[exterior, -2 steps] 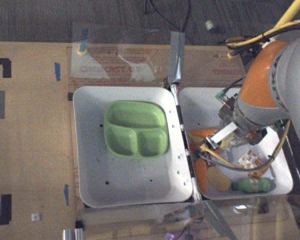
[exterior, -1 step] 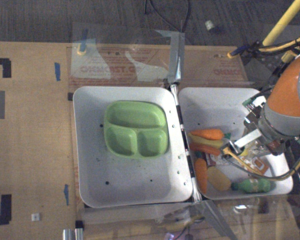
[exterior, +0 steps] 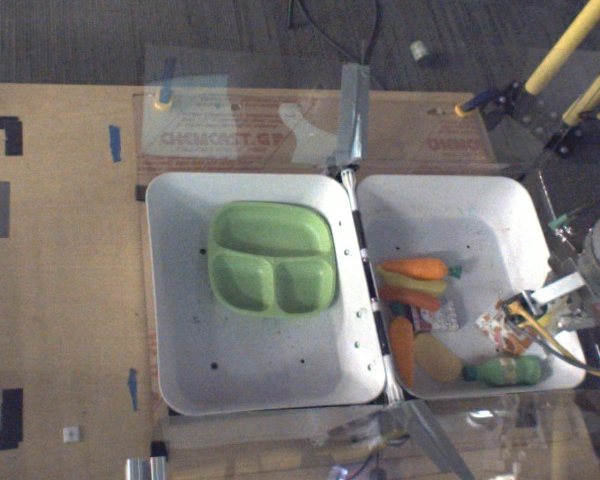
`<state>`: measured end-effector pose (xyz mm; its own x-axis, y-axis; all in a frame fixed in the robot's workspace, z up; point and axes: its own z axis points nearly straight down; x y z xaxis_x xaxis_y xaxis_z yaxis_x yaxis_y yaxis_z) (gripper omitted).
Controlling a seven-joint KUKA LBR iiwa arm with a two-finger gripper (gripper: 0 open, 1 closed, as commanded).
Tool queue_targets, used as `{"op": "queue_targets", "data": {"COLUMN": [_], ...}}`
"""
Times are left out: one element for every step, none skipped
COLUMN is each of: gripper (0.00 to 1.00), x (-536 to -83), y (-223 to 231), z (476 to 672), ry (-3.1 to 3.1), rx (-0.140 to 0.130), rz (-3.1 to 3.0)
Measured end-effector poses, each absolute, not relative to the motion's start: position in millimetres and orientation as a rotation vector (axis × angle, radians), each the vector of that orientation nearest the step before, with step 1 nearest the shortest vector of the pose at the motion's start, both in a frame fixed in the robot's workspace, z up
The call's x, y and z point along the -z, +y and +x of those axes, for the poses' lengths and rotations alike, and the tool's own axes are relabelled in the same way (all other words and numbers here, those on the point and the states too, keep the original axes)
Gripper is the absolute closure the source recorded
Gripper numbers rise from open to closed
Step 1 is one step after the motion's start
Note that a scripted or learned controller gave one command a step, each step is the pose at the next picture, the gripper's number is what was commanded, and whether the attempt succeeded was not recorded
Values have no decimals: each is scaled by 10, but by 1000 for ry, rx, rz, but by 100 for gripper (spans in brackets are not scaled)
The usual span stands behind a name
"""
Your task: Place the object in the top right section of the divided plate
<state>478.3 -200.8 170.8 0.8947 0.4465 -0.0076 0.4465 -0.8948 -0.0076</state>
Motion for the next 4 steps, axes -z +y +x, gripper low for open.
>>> {"op": "queue_targets", "data": {"gripper": [100, 100, 100, 100], "x": [-2283, -2394, -4059, -4315], "y": [-2226, -1666, -1978, -2073], "z": [5693, 5119, 5204, 5574], "ry": [-448, -533, -323, -326], "rx": [-14, -16, -14, -14], "rz": [-3107, -3092, -3125, -3125]}}
